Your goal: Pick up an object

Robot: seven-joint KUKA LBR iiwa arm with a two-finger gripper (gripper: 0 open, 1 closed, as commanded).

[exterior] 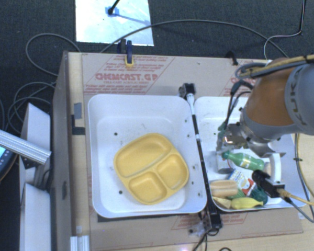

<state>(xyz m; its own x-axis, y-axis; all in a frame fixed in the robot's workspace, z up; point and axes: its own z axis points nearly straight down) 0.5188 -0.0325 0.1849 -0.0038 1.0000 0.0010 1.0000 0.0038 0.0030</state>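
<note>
My gripper (227,140) hangs over the left part of the right bin (209,111), with the grey and orange arm coming in from the right and covering much of that bin. A green bottle with a white label (244,160) lies on its side just below and right of the gripper; whether they touch is unclear. Near the bin's front edge sit a tan bun-shaped toy (223,187), a yellow piece (243,203), a small white and red packet (242,181) and a dark green piece (259,195).
The left bin (107,119) holds a yellow three-compartment plate (150,167). A black-ended rod (194,124) runs along the divide between the bins. Cables trail over the cardboard bench behind and to the right.
</note>
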